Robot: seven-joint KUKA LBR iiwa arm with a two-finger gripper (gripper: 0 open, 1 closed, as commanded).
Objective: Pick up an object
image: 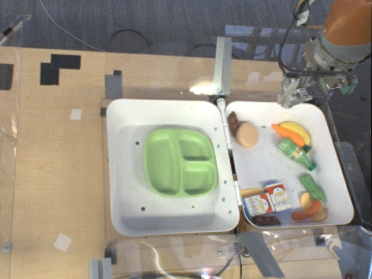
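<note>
claw (293,93) over right bin (334,156) top edge, banana (296,130) nearby, green tray (179,161) in left bin (122,173)

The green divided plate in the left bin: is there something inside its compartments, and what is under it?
The green divided plate has three compartments, and all appear bare, with no food in them. It lies on the floor of the left white bin. What is directly beneath the plate is covered by it.

Arm (343,22) cut off by top-right edge.
</note>
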